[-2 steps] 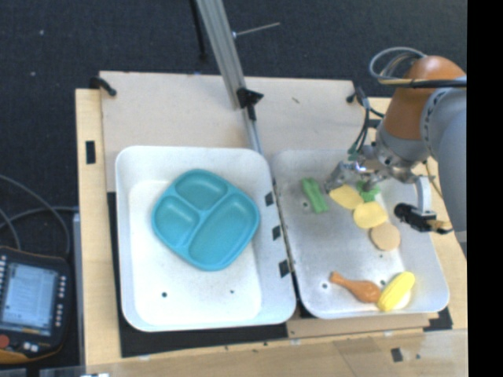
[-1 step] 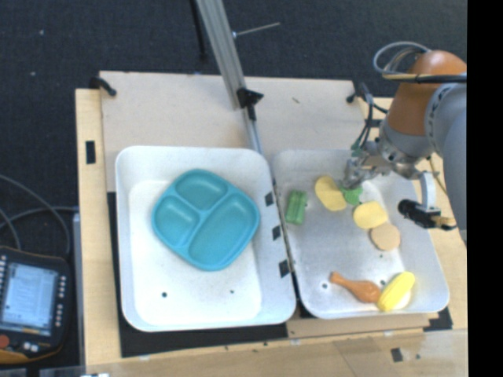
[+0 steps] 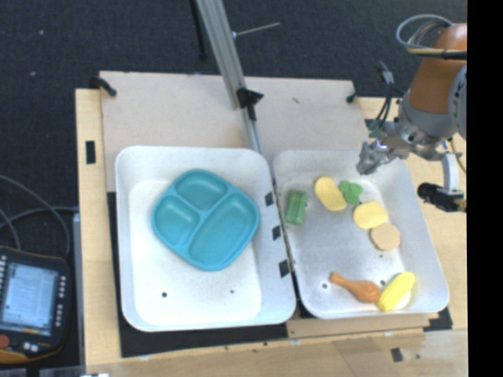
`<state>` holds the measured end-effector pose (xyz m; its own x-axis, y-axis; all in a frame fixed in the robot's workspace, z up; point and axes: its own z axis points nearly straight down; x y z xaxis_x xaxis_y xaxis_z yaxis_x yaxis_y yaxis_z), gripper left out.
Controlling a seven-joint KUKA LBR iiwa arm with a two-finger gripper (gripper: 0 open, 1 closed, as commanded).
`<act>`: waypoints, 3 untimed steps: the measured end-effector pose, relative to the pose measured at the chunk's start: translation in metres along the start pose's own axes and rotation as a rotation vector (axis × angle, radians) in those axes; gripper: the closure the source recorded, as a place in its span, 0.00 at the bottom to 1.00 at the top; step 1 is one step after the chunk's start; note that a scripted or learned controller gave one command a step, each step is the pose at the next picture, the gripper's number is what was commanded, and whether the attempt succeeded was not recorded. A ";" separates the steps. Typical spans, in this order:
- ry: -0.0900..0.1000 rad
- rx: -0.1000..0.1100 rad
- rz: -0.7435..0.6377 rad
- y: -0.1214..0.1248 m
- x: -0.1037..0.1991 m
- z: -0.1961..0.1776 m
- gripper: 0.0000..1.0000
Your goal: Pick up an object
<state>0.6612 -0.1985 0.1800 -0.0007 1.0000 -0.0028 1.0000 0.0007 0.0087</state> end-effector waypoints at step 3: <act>0.004 0.008 -0.006 -0.014 0.104 -0.047 1.00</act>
<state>0.6470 -0.0943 0.2263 -0.0071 1.0000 0.0016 1.0000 0.0071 0.0008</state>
